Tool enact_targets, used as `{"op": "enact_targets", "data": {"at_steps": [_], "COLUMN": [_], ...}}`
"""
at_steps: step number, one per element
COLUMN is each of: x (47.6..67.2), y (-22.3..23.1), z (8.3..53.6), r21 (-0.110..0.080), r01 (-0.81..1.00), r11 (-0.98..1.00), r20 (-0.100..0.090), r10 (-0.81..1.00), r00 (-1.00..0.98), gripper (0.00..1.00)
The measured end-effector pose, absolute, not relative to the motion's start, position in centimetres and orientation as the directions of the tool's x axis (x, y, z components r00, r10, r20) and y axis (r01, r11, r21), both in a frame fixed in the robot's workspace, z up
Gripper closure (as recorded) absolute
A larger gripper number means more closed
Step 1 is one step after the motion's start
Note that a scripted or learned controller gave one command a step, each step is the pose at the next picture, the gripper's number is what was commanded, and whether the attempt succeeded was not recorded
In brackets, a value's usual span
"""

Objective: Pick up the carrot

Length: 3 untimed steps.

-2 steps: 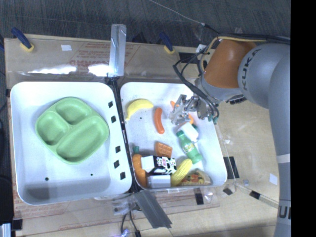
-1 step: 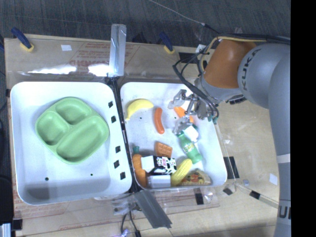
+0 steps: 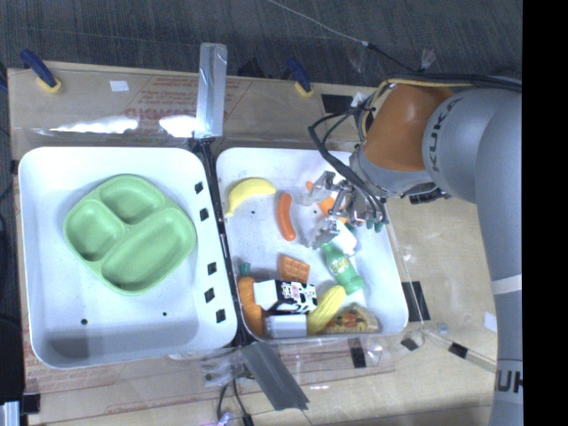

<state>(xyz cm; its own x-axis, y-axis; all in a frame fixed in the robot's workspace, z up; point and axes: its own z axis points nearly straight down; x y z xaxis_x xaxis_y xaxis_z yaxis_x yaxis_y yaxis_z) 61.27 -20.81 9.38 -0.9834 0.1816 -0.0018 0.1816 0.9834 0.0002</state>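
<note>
Reaching in from the right, the arm (image 3: 444, 140) hangs its gripper (image 3: 342, 211) over the right bin (image 3: 390, 273); whether it is clenched I cannot tell. The carrot (image 3: 249, 303) lies at that bin's lower left corner, beside the milk carton (image 3: 288, 296), well apart from the gripper.

**Even overhead light, soft focus throughout**

The bench (image 3: 106, 96) is lit brightly and evenly from above. A strong glare patch is seen on the clear sheet near the bench's far edge, just beyond the left bin (image 3: 35, 238). The white bin walls are nearly blown out, while a grey shadow is cast in the left bin's near left corner. The dark floor beyond is rendered dim and grainy. Small items in the right bin (image 3: 390, 273) are slightly blurred.
</note>
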Motion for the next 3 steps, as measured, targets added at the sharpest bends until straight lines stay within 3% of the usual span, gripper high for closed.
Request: {"op": "enact_targets", "data": {"at_steps": [1,2,3], "x": [61.5,54.9,54.9], "y": [-20.6,-19.3,-19.2], "z": [10.6,15.6,15.4], "r21": [0.000,-0.001,0.000], "r01": [0.173,0.133,0.131], "r11": [0.985,0.991,0.991], "r20": [-0.006,-0.005,-0.001], "r10": [0.173,0.133,0.131], "r00": [-0.985,-0.991,-0.991], "gripper": [1.00,1.00,0.00]}}
